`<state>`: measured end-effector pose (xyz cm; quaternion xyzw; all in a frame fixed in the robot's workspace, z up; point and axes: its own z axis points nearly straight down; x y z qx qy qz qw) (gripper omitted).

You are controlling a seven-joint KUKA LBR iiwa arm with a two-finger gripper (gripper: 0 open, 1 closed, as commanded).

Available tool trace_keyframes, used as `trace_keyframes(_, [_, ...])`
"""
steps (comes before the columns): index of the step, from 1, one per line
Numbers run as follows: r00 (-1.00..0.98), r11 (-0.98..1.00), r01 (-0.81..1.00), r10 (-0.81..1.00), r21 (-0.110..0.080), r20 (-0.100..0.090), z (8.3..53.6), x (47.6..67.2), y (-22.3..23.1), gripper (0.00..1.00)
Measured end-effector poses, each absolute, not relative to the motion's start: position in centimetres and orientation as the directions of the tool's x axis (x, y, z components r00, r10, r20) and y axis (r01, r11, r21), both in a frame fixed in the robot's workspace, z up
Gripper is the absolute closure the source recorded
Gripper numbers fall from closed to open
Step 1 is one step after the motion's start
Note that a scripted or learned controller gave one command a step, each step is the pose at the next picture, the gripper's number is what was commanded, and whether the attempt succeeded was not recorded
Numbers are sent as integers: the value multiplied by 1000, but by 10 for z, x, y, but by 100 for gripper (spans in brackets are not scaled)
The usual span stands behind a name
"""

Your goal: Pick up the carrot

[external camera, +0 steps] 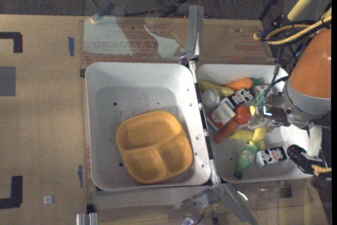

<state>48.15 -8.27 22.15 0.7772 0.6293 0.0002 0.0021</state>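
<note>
So the pincer [261, 119] is down in the right bin [295, 172], sitting over the pile of toy food. Can't tell how it's set, too much clutter around it. Right by its tip there's a red tomato [243, 114] and some yellow pieces [251, 134]. The carrot [240, 83] lies up and to the left of the pincer, near the bin's far wall, apart from it, next to a little milk carton [241, 96]. A green bottle [245, 157] lies nearer, beside another carton [271, 156]. The left bin [105, 87] holds a yellow divided plate [154, 146]. Both bins sit on the wooden worktop [42, 113].
</note>
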Motion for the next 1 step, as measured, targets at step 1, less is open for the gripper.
trace_keyframes(1, [170, -170, 985, 985, -4, 1, 199, 479, -91, 100])
